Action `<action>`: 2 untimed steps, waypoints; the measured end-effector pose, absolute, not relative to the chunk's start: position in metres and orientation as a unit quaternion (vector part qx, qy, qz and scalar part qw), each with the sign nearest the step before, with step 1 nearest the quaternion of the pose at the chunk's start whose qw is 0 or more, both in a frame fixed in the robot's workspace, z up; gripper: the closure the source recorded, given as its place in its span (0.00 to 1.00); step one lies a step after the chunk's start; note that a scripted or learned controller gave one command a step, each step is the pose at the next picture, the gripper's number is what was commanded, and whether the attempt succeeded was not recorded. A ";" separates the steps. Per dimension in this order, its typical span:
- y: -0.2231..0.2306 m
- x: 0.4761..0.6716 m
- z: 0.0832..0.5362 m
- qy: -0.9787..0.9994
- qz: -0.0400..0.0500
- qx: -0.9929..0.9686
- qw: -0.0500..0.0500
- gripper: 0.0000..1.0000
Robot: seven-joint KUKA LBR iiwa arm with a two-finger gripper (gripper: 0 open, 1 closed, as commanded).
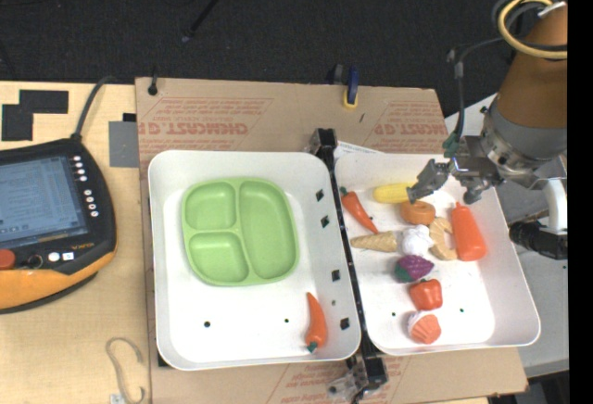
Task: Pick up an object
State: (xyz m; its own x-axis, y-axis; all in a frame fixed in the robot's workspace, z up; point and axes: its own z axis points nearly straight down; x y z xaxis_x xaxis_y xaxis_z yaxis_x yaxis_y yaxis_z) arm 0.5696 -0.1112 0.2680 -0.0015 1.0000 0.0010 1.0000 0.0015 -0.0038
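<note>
The gripper (448, 178) hangs over the right bin (519, 300), its dark fingers (430, 178) spread apart with nothing between them, just above a small orange piece (419, 212) and beside the yellow banana-like piece (395, 194). The arm's upper part is cut off at the frame edge. Roughly ten toy foods crowd this bin, some overlapping and hard to separate. The left bin (176, 319) holds one green divided plate (240, 232) and one carrot (316, 320).

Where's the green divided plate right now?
The green divided plate lies in the left bin, toward its upper middle, with a small orange carrot near the bin's lower right corner.
</note>
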 end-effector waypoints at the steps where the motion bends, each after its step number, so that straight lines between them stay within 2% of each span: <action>1: -0.114 0.573 0.222 -0.707 0.002 -0.707 0.003 0.00; 2: -0.111 0.576 0.178 -0.708 0.002 -0.707 0.003 0.00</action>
State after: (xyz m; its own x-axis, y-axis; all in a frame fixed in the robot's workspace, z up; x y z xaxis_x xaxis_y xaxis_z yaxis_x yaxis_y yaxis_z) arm 0.5757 -0.1114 0.1776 -0.0014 1.0000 0.0016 1.0000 0.0014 -0.0082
